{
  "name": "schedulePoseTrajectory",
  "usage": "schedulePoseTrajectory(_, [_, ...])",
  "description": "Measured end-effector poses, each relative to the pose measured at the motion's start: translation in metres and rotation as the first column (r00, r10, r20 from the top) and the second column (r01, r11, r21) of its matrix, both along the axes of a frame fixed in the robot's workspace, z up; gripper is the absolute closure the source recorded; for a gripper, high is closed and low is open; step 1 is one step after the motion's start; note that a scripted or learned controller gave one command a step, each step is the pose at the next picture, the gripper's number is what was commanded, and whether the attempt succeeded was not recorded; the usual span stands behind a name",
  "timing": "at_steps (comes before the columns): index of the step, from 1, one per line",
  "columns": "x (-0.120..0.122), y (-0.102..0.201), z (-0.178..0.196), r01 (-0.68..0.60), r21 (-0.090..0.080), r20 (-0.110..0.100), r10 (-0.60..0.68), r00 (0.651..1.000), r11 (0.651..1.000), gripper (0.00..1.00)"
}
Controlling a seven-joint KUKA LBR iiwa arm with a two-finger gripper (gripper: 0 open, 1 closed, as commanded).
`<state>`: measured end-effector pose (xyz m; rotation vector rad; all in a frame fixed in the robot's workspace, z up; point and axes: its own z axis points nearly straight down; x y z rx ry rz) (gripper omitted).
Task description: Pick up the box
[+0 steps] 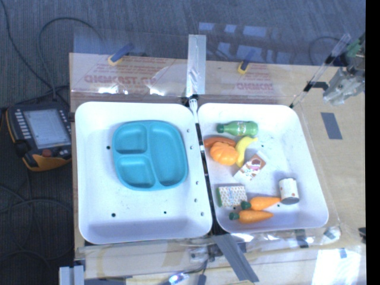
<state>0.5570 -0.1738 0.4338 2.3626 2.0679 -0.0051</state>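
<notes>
The box (252,167) lies tilted in the right bin (309,159) beside the banana (244,147) — pincer (344,85) state: cannot tell.

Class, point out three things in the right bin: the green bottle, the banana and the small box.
green bottle (237,127), camera view, middle of its body.
banana (244,146), camera view, middle of its curve.
small box (252,166), camera view, its printed top face.

- Both white bins (89,159) look like smooth, slightly glossy plastic.
- The blue tray (148,154) is smooth matt plastic.
- The box (251,167) looks like printed card.
- The green bottle (237,127) shines like plastic.
- The bench (332,153) looks like matt wood.
</notes>
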Motion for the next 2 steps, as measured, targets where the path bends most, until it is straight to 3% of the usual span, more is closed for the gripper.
schedulePoseTrajectory(1, [0.0704,-0.0229,-0.0005,0.533,-0.001,0.000,-0.533,0.846,0.846,1.00])
schedulePoseTrajectory(2, [0.0709,-0.0222,0.0083,0.532,-0.007,0.000,-0.532,0.847,0.847,1.00])
